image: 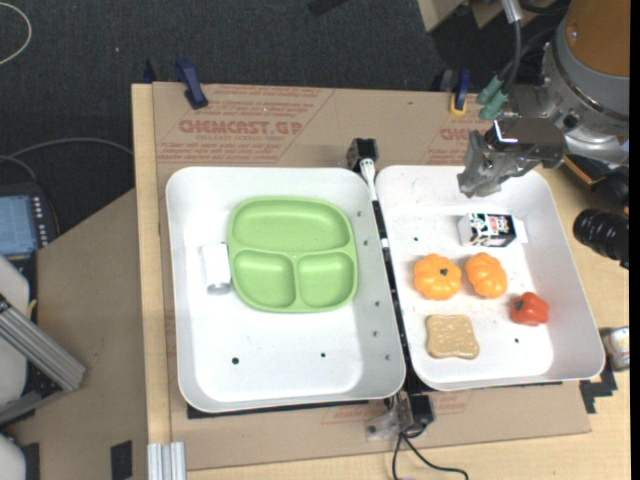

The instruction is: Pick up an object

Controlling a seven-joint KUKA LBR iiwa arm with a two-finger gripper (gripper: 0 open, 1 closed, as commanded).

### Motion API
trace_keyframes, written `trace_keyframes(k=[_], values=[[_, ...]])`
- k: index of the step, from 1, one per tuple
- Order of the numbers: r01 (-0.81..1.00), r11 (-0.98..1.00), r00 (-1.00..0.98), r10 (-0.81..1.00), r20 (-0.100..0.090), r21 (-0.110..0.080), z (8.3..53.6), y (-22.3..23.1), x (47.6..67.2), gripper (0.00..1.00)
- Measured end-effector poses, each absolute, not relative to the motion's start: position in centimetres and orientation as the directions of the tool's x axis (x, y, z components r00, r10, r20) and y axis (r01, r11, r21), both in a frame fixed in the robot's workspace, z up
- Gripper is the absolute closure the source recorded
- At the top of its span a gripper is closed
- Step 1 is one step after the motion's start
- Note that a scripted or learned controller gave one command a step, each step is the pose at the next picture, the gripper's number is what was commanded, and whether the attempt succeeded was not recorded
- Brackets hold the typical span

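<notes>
Worktop (250, 118) carries two white bins side by side. Left bin (190, 348) contains a green divided plate (292, 253) and a small white cylinder (214, 266) beside it. Right bin (560, 328) contains a toast slice (452, 336), two orange pumpkins (438, 276) (486, 274), a black-and-white carton (491, 229) and a red pepper (529, 309). Pincer (478, 182) hangs above the carton, gripping nothing; finger spacing cannot be determined.

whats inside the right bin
The right bin holds a small black-and-white carton, two orange pumpkins, a red pepper and a slice of toast. The gripper hangs over its far end, covering a patch of bin floor.
</notes>
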State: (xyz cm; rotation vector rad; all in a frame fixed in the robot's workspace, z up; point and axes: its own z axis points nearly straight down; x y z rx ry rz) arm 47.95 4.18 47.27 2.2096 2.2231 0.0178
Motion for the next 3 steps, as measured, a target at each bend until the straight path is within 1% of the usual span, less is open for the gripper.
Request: trace_keyframes(k=[1,2,3], values=[[1.000,0.016,-0.016,1.000,0.001,-0.010,39.7,18.7,47.7,1.00],[1.000,-0.006,0.006,1.000,-0.005,-0.013,30.4,12.8,47.8,1.00],[1.000,0.002,-0.002,1.000,0.007,0.021,54.4,13.9,48.0,1.00]])
